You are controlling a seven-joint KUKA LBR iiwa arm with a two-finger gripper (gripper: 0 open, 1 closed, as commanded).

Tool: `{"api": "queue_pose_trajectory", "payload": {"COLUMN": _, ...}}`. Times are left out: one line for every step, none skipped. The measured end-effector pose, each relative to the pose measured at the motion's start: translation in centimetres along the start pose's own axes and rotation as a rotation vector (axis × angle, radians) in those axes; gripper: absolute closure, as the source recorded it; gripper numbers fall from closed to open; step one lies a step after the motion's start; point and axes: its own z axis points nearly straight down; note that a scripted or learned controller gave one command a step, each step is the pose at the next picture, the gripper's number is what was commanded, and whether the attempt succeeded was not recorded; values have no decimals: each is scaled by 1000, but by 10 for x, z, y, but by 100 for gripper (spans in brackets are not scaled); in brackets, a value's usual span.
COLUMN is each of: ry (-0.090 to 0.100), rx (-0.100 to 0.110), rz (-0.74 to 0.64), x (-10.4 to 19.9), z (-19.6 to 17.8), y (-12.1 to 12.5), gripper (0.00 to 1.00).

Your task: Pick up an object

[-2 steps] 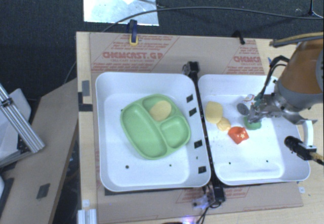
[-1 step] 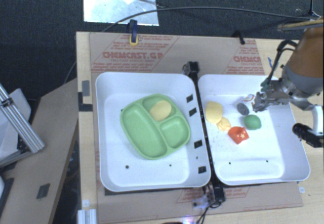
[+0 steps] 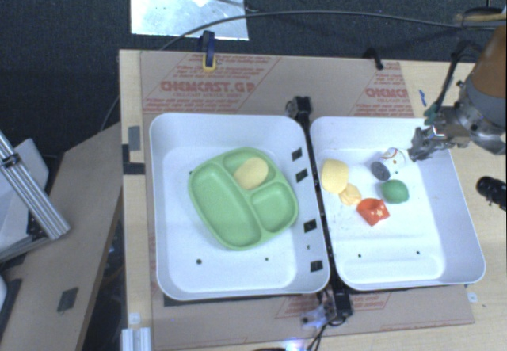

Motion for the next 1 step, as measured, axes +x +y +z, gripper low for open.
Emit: {"api": "queue_pose_trajectory", "payload": {"ry": 3, "rx": 5, "rz": -4, "x": 54, "z": 14, "y": 18, "gripper": 100}}
